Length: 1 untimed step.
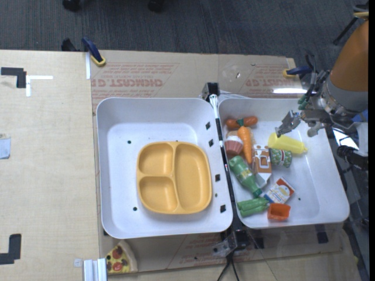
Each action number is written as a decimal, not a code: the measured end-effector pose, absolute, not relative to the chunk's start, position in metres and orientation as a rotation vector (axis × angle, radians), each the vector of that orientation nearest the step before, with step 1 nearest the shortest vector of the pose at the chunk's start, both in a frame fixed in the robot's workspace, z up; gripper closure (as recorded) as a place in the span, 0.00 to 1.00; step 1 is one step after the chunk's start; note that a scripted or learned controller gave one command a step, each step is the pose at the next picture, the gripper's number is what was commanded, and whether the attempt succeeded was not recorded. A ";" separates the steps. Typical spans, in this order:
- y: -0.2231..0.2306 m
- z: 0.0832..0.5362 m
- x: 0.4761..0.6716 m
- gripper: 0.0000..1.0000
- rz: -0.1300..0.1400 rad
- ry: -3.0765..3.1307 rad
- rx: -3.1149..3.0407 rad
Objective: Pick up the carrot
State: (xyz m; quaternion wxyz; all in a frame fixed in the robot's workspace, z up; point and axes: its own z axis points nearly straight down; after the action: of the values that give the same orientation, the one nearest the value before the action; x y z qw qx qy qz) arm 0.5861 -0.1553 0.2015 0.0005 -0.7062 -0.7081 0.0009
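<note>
The gripper (297, 123) hangs with fingers apart, seemingly holding nothing; the carrot (246, 143) lies well left of them, untouched.

Tray (174, 177) in left bin (117, 133); carrot (245, 143) in right bin (325, 186), left side, bottle (245, 176) probably touching just below

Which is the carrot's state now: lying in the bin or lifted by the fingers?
Lying in the bin. The carrot rests among the other toy foods in the right bin, while the gripper is off to its right, above the yellow corn.
</note>
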 end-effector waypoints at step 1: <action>-0.109 0.094 0.593 0.00 -0.002 -2.168 -2.279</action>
State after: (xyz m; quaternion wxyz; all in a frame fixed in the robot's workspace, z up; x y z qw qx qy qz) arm 0.5934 -0.1088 0.0937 -0.0020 -0.7246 -0.6891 -0.0008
